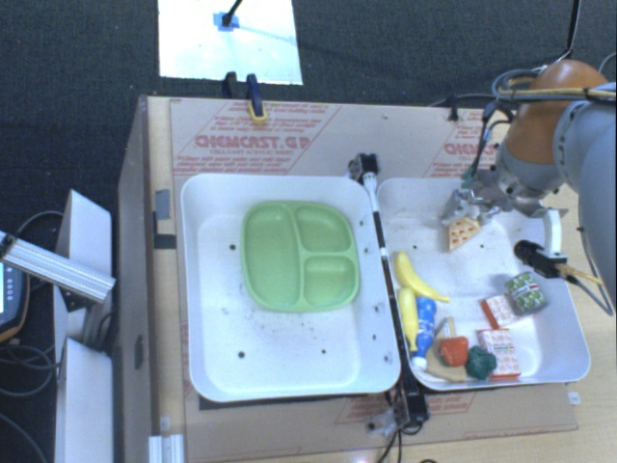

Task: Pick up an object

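The grey arm with the orange band point(578, 148) was recorded reaching in from the right over the right-hand shallow white bin point(419, 208). The claw point(472, 205) was found over the far part of that bin. How far the claw stood open could not be told, and no hold on any item could be confirmed.

A tan, lattice-patterned wedge point(463, 231) was noted right at the claw's tip. Whether it was touching the claw or just short of it could not be determined.

Further items were logged toward the near side of the same bin:
- a yellow plastic banana point(416, 278) beside the dividing wall
- a blue-and-white piece point(425, 318) just beyond it
- an orange-red lump point(453, 348) touching a dark green knobbly piece point(479, 362)
- two red-and-white packets point(498, 310) point(501, 352)
- a green speckled block point(525, 293) near the right wall

In the left-hand shallow white bin point(207, 287), a pale green three-compartment plate point(299, 257) was found lying flat near the middle. Both bins were seated side by side on the printed brown counter point(289, 128).
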Robot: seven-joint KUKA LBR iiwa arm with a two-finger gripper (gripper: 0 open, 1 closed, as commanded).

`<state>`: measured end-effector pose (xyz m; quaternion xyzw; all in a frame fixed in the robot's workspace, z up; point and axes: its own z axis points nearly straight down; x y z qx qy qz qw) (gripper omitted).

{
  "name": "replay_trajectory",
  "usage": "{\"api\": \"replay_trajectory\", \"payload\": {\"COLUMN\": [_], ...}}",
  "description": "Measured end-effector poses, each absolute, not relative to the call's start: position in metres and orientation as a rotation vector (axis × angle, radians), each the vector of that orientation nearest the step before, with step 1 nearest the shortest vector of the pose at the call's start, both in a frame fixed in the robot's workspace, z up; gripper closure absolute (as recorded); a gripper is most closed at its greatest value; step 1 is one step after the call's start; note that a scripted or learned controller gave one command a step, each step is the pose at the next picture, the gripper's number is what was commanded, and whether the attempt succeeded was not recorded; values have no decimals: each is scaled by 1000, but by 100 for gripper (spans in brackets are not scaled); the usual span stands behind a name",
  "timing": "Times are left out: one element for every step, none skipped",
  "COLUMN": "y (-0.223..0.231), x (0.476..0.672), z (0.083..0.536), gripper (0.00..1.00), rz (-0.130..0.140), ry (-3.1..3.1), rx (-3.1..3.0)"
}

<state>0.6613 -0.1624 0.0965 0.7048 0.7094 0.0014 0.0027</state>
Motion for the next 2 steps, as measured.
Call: {"api": "replay_trajectory", "payload": {"y": [-103,-53], "x": [660,637], "z": [143,264], "gripper": [100,100], "rz": [6,6], "ry": [2225,2224], "rx": [2214,2213]}}
